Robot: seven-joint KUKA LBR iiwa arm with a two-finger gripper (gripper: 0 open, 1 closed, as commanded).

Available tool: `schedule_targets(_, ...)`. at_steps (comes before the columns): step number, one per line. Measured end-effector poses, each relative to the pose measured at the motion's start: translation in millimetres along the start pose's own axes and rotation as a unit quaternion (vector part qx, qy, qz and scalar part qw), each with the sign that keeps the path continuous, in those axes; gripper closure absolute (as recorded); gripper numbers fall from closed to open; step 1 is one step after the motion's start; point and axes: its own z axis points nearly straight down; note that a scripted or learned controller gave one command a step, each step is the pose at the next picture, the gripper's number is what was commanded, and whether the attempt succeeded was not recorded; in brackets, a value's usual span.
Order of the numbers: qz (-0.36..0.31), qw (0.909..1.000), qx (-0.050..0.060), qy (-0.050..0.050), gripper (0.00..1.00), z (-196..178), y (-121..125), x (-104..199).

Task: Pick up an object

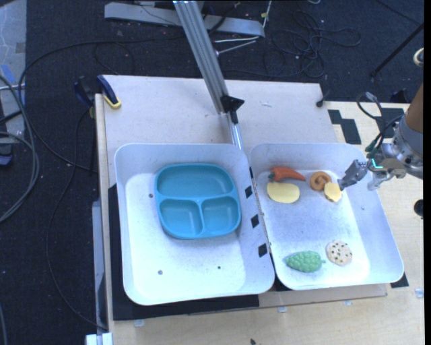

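Though its grip state cannot be told — the claw (353, 176), blurred, beside the yellow piece (333, 193) — arm cropped.

We see a robotics lab or test cell rather than a home. A pale desk (202, 111) stands on dark carpet (47, 222) strewn with loose black cables (40, 145), and a slanted aluminium pole (205, 57) rises from the desk's middle toward a metal stand base (182, 20). Two shallow white bins (135, 269) sit side by side, holding a blue divided tray (199, 202) and toy foods (306, 261), which we read as test props. Black-and-white marker patches (347, 124) show on the desk's right part.
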Motion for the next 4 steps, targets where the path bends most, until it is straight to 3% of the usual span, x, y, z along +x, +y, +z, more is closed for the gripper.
schedule_targets(1, 0.000, 1.0000, -0.001, 0.000, 0.00, -0.9, 0.5, 0.0)
schedule_targets(2, 0.001, 1.0000, 0.002, 0.001, 0.00, 63.5, -1.8, 1.7)
schedule_targets(4, 0.001, 1.0000, -0.002, -0.001, 0.00, 145.8, -1.2, -1.1)
